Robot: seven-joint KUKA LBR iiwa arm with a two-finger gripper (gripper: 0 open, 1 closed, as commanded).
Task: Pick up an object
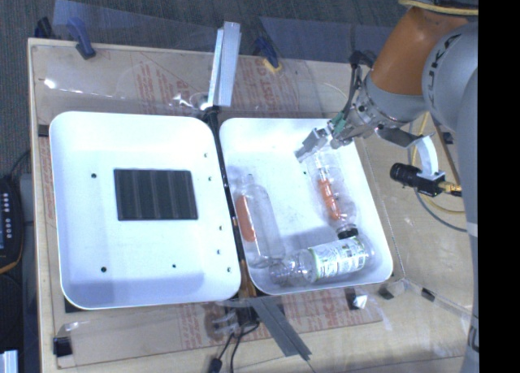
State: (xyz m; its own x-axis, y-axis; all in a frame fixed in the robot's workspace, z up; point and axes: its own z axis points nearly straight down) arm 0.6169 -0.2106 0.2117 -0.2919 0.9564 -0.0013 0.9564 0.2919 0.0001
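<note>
Three clear plastic bottles lie in the right bin (pixel 357 164). One with an orange label (pixel 253 219) lies along the bin's left wall. A second with an orange label (pixel 331 193) lies near the right wall, pointing up toward the gripper. A third with a white and green label and a black cap (pixel 329 262) lies across the bin's near end. My gripper (pixel 322 140) hangs over the far right part of this bin, just above the upper end of the second bottle. Nothing is visibly held.
The left bin (pixel 81 152) has a dark ribbed rectangle (pixel 154 194) on its floor. A grey metal bar (pixel 223 62) stands behind the seam between the bins. Blue clamps (pixel 81 42) hold the clear sheet at the bench's back. A black cable fitting (pixel 414 176) sits right of the right bin.
</note>
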